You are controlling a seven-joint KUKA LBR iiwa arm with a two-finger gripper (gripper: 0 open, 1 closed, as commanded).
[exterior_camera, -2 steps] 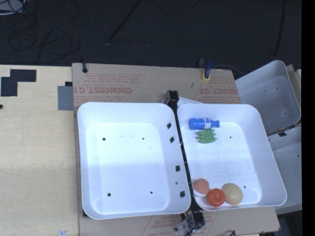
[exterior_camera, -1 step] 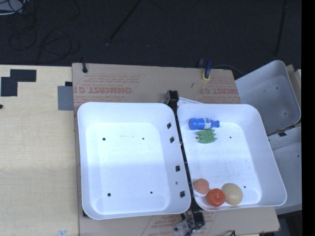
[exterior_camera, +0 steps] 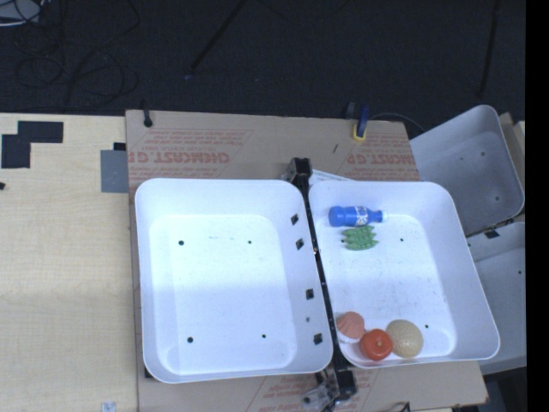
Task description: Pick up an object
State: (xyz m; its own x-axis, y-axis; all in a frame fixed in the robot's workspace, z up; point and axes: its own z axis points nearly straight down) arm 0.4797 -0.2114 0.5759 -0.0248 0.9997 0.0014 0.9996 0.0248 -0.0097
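The right bin holds several small objects. A blue bottle with a white cap lies on its side near the bin's far left corner. Just in front of it rests a small green leafy piece. At the near edge sit a pale pink shell-like piece, a red tomato-like ball and a beige round object, close together.
The left bin stands beside the right one, joined by a black divider strip. Both rest on a cardboard sheet on the wooden bench. A grey-white panel lies at the far right.
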